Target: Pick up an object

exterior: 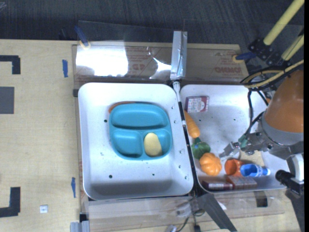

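A: Where's the gripper (235, 147)?
B: In the right bin (222, 98), just above the small pumpkin (210, 163) and tomato (231, 166). Whether it's clenched, I cannot tell.
A: And the bottle (253, 170)?
B: Just right of the tomato

L bin (91, 144): white, holds a blue divided tray (128, 124) w/ a pale yellow egg-shaped item (153, 143) in its lower-right compartment. R bin (219, 98): white, sits just beside L bin, rims touching. Behind both bins: clear plastic sheet (120, 59) w/ glare over a cardboard panel (217, 62), metal bracket (178, 54) upright between them. Bench (34, 144) is light wood w/ black corner marks (12, 64) and blue tape bits (64, 67) on the left. Yellow pole (286, 14) top right, over dark carpet (145, 4).
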